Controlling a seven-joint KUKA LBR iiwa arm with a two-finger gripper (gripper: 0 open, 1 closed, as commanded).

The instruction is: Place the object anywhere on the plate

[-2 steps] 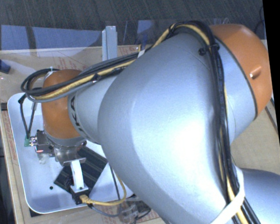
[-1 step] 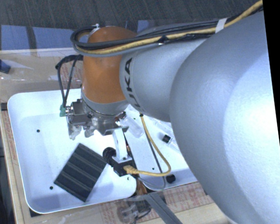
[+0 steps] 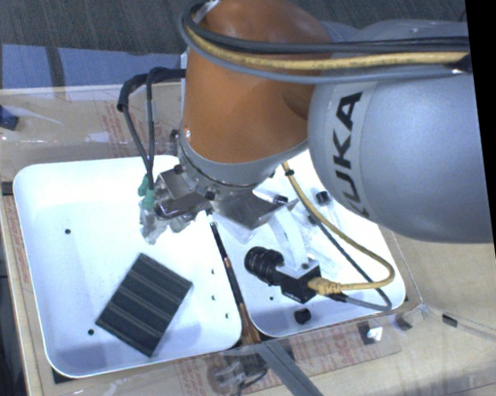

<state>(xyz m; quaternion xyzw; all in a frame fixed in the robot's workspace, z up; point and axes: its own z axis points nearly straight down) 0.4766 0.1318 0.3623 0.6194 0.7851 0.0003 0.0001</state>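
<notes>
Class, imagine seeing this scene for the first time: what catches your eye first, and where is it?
The big orange-and-grey arm dominates, reaching in from the right across both white bins. Next comes the dark ribbed plate, lying tilted in the left bin, below the end effector.

My tool (image 3: 161, 205) hangs over the left bin (image 3: 45, 262). Below it a dark ribbed plate (image 3: 144, 304) lies flat; bare white floor spreads to its left. To its right, my arm (image 3: 310, 122) and cables (image 3: 350, 261) crowd the right bin (image 3: 334, 316).
</notes>
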